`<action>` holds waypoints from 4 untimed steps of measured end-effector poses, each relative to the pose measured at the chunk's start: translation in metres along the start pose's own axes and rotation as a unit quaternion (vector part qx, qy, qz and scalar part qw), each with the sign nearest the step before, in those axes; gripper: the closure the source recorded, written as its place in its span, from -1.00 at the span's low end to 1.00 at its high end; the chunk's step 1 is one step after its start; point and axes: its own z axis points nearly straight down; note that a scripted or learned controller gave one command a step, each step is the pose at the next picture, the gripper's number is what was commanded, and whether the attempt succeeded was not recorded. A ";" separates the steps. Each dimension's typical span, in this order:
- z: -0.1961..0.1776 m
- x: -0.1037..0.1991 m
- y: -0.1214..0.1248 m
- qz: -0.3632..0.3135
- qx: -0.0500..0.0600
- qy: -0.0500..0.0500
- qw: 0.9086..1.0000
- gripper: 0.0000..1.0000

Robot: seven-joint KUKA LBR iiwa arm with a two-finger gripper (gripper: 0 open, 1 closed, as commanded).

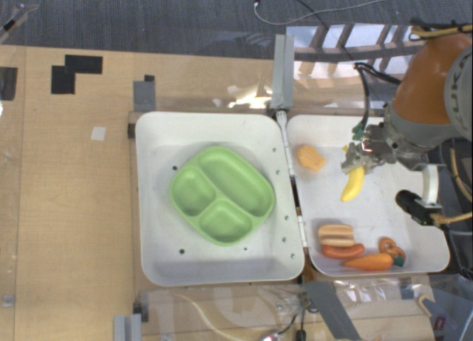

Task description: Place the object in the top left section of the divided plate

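**Claw on banana, right bin**

My claw sits over the right bin, closed on the top end of the banana, which hangs tilted below it. Green plate is in the left bin. Right bin also has an orange lump, hot dog, carrot.

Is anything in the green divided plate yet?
Empty: all three sections of the green divided plate show bare; the yellow banana sits in the right white bin.

One fixed overhead camera, slanted down across both white bins.
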 end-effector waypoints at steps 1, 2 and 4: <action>0.056 -0.030 0.011 -0.157 0.001 0.000 0.988 1.00; 0.032 -0.030 0.038 -0.303 -0.001 -0.001 0.953 1.00; 0.017 -0.107 0.099 -0.649 -0.002 -0.003 0.761 1.00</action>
